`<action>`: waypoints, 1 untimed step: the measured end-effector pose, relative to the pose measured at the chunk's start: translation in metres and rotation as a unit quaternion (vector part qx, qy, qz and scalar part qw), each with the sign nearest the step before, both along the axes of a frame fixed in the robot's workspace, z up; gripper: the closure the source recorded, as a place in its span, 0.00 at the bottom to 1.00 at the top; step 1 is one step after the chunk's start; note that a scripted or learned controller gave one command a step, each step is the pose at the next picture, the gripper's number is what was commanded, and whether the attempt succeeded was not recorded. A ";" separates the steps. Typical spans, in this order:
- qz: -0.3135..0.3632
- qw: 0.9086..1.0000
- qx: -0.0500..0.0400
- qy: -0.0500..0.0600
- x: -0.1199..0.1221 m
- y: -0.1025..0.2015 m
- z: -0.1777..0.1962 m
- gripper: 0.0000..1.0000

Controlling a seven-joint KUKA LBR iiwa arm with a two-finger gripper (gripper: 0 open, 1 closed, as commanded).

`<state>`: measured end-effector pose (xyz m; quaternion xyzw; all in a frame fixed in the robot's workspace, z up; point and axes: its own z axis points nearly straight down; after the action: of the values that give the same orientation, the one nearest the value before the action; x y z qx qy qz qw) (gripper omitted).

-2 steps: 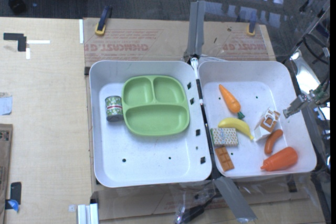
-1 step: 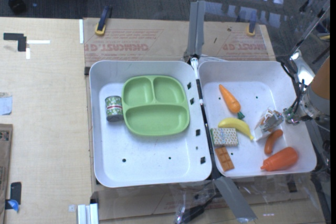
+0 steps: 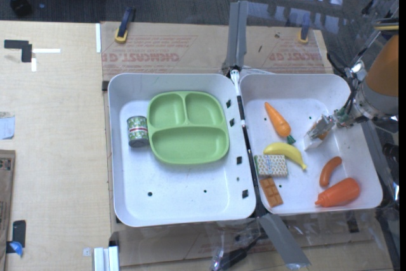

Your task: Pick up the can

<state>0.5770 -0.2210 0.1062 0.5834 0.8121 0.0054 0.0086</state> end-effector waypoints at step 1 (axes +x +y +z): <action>-0.114 0.993 -0.001 -0.006 -0.052 0.038 0.000 0.00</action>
<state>0.5248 -0.1826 0.1060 0.6722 0.7402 0.0072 0.0144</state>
